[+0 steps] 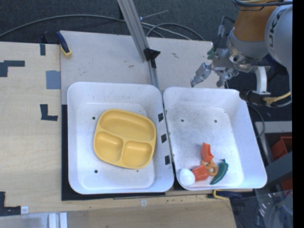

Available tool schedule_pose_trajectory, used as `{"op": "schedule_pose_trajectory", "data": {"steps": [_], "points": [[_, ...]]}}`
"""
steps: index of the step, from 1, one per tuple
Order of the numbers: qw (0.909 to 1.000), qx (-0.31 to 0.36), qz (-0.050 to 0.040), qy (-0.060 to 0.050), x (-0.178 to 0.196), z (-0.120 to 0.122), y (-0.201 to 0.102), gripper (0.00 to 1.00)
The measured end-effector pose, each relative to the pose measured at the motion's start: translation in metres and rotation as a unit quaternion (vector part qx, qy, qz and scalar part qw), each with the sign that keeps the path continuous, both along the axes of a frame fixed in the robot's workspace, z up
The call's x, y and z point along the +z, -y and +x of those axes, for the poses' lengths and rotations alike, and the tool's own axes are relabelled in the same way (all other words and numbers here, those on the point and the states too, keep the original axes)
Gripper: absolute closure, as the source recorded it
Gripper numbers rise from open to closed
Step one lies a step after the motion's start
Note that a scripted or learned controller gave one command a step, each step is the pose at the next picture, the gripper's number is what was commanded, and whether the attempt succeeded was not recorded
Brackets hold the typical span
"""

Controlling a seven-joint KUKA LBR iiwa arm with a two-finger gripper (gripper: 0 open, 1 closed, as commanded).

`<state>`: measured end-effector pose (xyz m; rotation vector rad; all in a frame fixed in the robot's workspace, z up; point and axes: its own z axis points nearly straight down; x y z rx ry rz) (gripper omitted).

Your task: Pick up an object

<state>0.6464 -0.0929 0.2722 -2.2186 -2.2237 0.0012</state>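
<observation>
Since the task names no particular object, the likeliest targets are the small things clustered in the near corner of the right bin [237,127]: a white egg [186,176], orange pieces [205,161] stacked beside it, and a dark green pepper-like piece [220,172] leaning against them. They touch or overlap one another, so a clean grasp calls for choosing the one with free sides; the egg sits at the edge of the heap but hard against the bin's front wall, which leaves little room for a finger there, and its round shape may slip. The upper orange piece, standing clear toward the bin's middle, looks the easier pick, taken from straight above.

The end effector [212,76] hangs above the far rim of the right bin, well apart from the cluster, its two fingers spread and holding nothing. It has the bin's whole length to cross before descending.

In the left bin [76,127] lies a yellow divided plate [125,138], flat and wide, a poor fit for the fingers. A slanted metal pole [137,30] crosses the bench [28,127] behind the bins, clear of the path
</observation>
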Motion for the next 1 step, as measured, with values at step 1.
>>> {"op": "schedule_pose_trajectory", "data": {"steps": [1], "points": [[1.0000,0.000,0.0000,0.000,0.0000,0.0000,0.0000,0.00]]}}
